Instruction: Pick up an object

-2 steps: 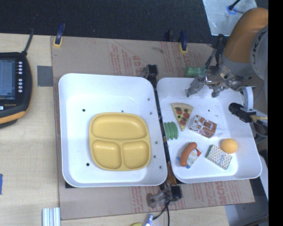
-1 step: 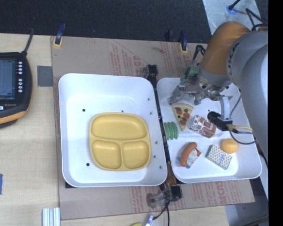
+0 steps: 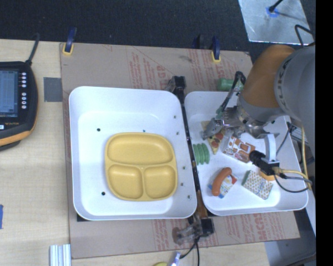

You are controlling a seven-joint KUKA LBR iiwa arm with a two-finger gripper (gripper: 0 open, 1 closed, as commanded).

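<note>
Two shallow white bins sit side by side on a brown cardboard sheet (image 3: 127, 65) that covers the middle of the bench. The left bin (image 3: 86, 107) holds a yellow divided plate (image 3: 140, 166) with one long compartment toward the top of the frame and two smaller ones below it; the plate lies flat near the centre of that bin. The right bin (image 3: 241, 204) holds several small items: a green ridged piece (image 3: 201, 153) lies against its left wall, an orange sausage-shaped toy (image 3: 221, 179) lies lower down near the middle, a small patterned packet (image 3: 258, 185) rests just right of it, and a red and white printed packet (image 3: 238, 148) lies above them. The grey arm (image 3: 291, 87) with its orange band (image 3: 262, 82) comes in from the upper right of the frame and reaches down over the upper part of the right bin. Its gripper (image 3: 217, 127) hangs low over the items there, just above and left of the red and white packet; whether the fingers are apart or together cannot be told from this angle, and nothing is seen between them. A handheld control pendant (image 3: 8, 104) with a screen lies at the left edge of the frame, on the bare bench. Blue clamps (image 3: 69, 40) grip the top edge of the cardboard.
</note>
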